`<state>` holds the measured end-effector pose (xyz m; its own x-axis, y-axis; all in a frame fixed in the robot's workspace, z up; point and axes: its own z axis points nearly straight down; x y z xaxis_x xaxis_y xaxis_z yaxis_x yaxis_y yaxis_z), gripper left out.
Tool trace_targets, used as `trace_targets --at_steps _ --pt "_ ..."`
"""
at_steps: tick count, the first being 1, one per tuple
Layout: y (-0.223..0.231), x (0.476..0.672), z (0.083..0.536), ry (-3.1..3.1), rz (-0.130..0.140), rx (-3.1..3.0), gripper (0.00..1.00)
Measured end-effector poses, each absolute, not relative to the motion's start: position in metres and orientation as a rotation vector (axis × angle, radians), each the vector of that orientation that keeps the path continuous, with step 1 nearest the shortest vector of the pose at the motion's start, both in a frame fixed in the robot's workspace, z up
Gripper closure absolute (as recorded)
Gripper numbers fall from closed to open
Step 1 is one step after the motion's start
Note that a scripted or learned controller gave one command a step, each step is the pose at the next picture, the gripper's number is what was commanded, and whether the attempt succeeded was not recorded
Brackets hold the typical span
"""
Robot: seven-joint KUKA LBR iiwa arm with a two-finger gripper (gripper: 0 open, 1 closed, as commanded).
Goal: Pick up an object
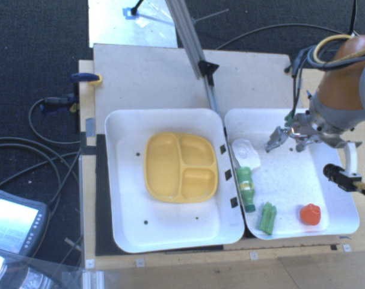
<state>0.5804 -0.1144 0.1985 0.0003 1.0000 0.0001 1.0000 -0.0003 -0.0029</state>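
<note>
In the right bin [290, 118] lie a white crumpled object [245, 153], a green bottle [246, 188] along the left wall, a small green block [267, 217] and an orange-red object [310, 214] near the front. My gripper [286, 143] hovers over the bin's back half, right of the white object and apart from it. Its fingers are spread, and between them I see just the bin floor.
The left bin [125, 221] holds a yellow divided plate [181, 166]. A slanted metal pole [194, 41] crosses the bench behind the bins. Black clips [227, 174] sit on the wall between the bins. The arm's black fitting [341, 176] overhangs the right bin's right side.
</note>
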Motion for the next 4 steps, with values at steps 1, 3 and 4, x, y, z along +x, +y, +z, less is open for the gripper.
trace_targets --at_steps 1,3,4 --pt "-0.112 0.572 0.153 -2.219 0.004 -2.219 0.0" --pt "-0.123 0.573 0.221 -2.225 -0.006 -2.227 1.0" --pt "-0.123 0.574 0.221 -2.223 -0.003 -2.222 1.0"
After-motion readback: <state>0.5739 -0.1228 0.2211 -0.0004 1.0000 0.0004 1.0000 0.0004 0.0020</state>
